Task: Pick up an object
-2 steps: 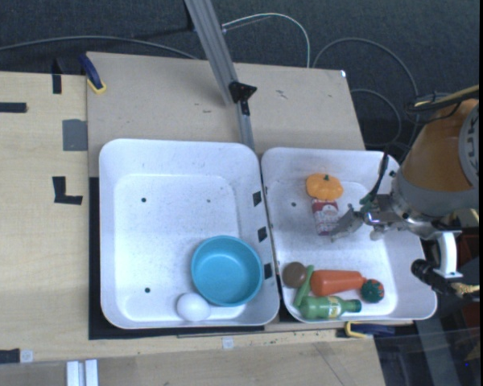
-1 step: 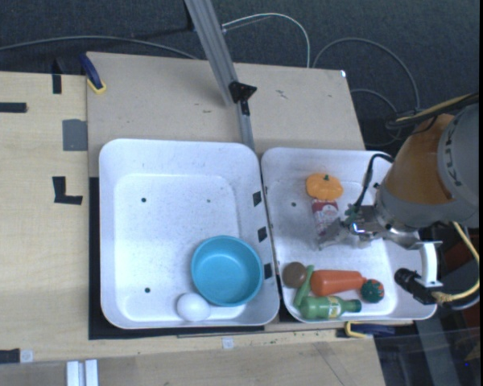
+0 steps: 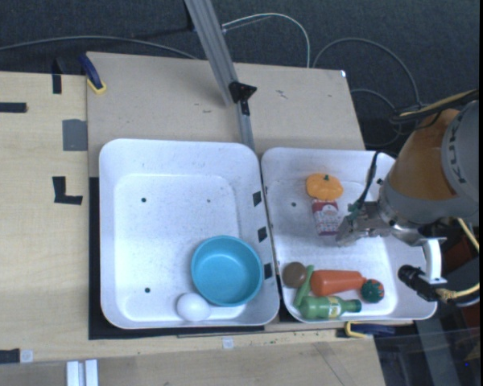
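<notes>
You can see the gripper in the right bin, near the middle right of the frame. Just to its left stands a small box with a red and white label, and the gripper's tip is touching it or just beside it; you cannot tell which. The tip is dark and blurry, so you cannot tell how far open it is or whether it has hold of anything. The label on the small box is too small to read. Just above the box sits a little orange pumpkin. Along the bottom of the right bin lie a brown ball, a carrot, a green bottle and a small red and green thing that is hard to make out. These are well apart from the gripper. In the left bin, at the lower middle of the frame, sits a blue bowl with a white ball touching its lower left side. The arm comes in from the right, and its far end is cut off by the frame.
</notes>
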Controlling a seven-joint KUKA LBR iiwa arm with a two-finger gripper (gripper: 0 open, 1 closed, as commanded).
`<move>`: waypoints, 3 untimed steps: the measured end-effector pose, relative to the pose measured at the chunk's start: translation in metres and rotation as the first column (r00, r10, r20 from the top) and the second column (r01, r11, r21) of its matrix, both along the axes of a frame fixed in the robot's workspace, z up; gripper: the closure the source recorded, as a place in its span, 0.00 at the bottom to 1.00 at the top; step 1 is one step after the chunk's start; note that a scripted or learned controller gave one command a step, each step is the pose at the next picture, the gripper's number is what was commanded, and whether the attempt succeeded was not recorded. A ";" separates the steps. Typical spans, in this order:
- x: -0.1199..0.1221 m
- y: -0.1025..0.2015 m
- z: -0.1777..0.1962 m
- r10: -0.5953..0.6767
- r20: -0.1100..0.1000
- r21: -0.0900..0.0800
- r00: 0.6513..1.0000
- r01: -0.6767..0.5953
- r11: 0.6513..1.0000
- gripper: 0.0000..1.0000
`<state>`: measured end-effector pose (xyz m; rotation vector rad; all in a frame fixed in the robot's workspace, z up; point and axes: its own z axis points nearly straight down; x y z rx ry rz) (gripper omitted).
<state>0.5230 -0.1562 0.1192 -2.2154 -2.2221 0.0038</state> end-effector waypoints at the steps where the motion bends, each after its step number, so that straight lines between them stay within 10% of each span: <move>1: -0.008 0.003 0.056 -0.002 0.007 -0.002 1.000 0.002 1.000 1.00; 3: 0.001 0.056 0.098 0.003 0.002 0.001 1.000 -0.003 1.000 1.00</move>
